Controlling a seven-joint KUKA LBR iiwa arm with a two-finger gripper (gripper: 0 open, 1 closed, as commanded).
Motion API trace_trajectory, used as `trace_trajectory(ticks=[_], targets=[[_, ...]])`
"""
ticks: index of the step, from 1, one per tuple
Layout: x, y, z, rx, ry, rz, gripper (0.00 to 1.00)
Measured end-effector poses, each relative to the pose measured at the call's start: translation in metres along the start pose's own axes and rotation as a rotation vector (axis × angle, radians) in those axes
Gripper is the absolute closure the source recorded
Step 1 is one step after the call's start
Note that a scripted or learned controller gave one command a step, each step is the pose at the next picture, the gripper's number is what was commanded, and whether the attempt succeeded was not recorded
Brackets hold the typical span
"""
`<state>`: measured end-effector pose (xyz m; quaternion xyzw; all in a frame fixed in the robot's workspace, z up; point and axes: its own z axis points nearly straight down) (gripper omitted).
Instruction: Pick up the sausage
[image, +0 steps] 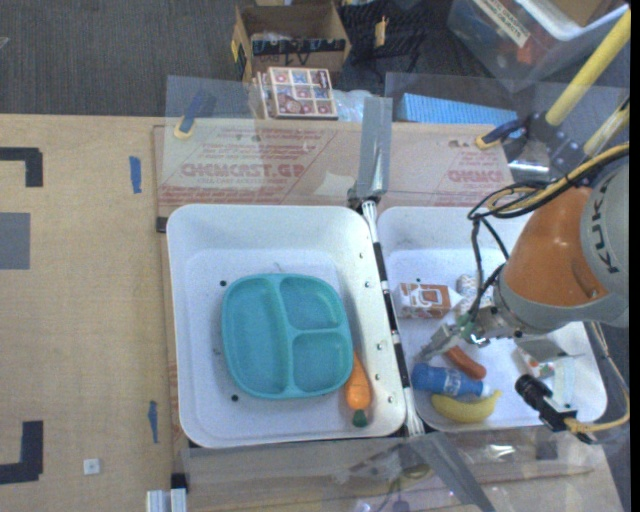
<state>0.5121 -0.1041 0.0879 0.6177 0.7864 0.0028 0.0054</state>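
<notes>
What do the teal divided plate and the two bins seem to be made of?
The teal divided plate looks like moulded plastic with a smooth, matte finish: uniform colour, rounded compartment ridges. The left bin and right bin look like thin formed white plastic, slightly glossy, with soft rounded rims; foam cannot be ruled out from this view.

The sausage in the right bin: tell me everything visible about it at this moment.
The sausage is a small reddish-orange cylinder with rounded ends, smooth like plastic toy food. It lies flat on the floor of the right bin, tilted slightly down to the right in the picture. The blue bottle lies right below it and the banana farther down. The gripper hovers at its upper left end; contact is unclear.
</notes>
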Motion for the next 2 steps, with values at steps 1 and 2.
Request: trace_trajectory(ticks=[1, 2], targets=[[-0.001, 0.001, -0.008, 0.0, 0.001, 0.003, 1.0], [0.048, -0.002, -0.117, 0.015, 0.004, 0.093, 1.0]])
